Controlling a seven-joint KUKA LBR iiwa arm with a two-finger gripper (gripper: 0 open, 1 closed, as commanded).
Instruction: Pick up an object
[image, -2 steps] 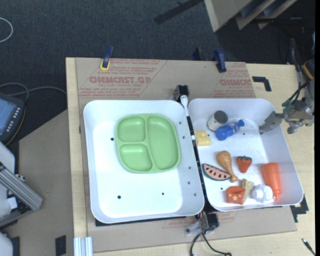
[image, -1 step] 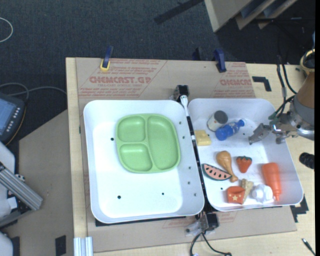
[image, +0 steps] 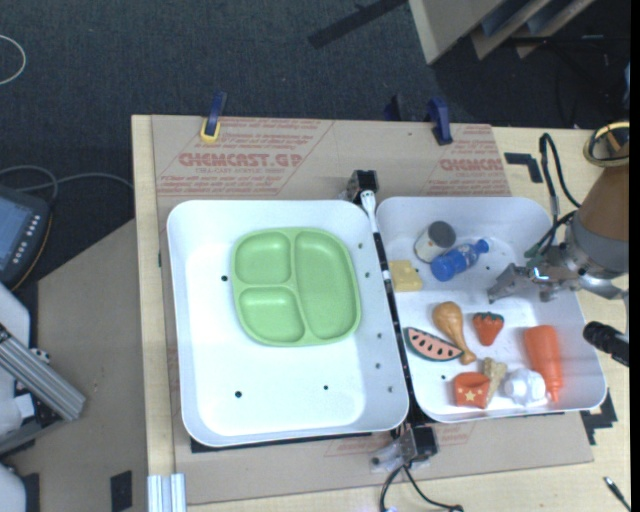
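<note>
Two white bins (image: 200, 330), one green divided plate (image: 297, 286), one carrot (image: 543, 362), one blue bottle (image: 459, 260), end effector (image: 512, 284) state unclear

This is looking like a robot lab — a tabletop (image: 300, 150) is sitting on dark carpet (image: 150, 60), clamps (image: 212, 120) are gripping its board, cables (image: 20, 60) are lying around, and a robot arm (image: 600, 225) is reaching in.

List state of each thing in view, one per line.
green divided plate: flat in left bin, compartments bare
blue bottle: on its side, right bin
carrot: lying flat
strawberry: resting loose
watermelon slice: lying flat
drumstick: lying flat
gripper: over right bin, nothing visibly held
</note>
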